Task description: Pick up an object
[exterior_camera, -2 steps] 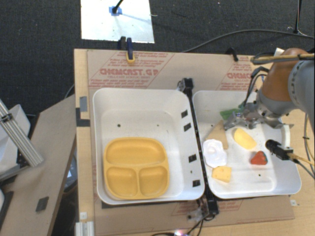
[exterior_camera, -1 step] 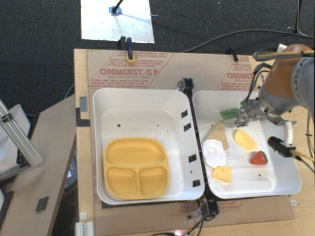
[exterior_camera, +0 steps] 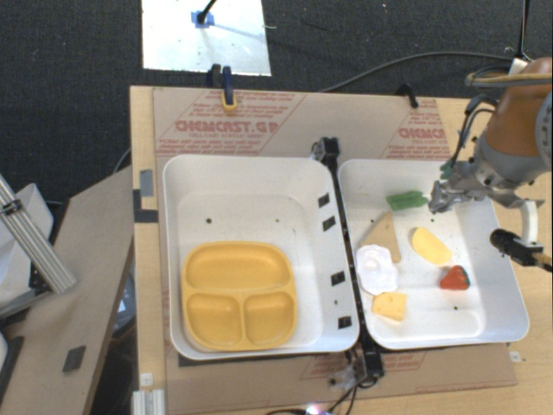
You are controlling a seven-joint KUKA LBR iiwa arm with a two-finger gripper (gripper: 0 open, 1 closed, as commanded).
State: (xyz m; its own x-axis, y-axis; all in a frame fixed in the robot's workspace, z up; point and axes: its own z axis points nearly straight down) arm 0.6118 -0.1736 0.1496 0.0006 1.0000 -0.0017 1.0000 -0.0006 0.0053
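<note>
- The end effector (exterior_camera: 441,199) is hovering near the right bin's (exterior_camera: 501,318) far wall, just beside the green block (exterior_camera: 406,201); whether it is gripping anything I cannot tell.
- The yellow oval (exterior_camera: 430,246), red piece (exterior_camera: 454,277), cheese wedge (exterior_camera: 390,305), white piece (exterior_camera: 375,269) and tan wedge (exterior_camera: 384,233) are lying loosely scattered, probably for easy picking.
- The bin's near-right corner is offering open room; the divided yellow tray (exterior_camera: 240,295) is sitting in the left bin (exterior_camera: 251,180).

Bench (exterior_camera: 147,318) topped with a Chemcast-printed sheet (exterior_camera: 259,124). Two white bins directly on it, side by side, touching: right bin (exterior_camera: 505,318) under the gripper (exterior_camera: 439,204), left bin (exterior_camera: 186,188) well to its left. Blue clamp (exterior_camera: 227,89) on the far edge, up-left of the gripper.
</note>
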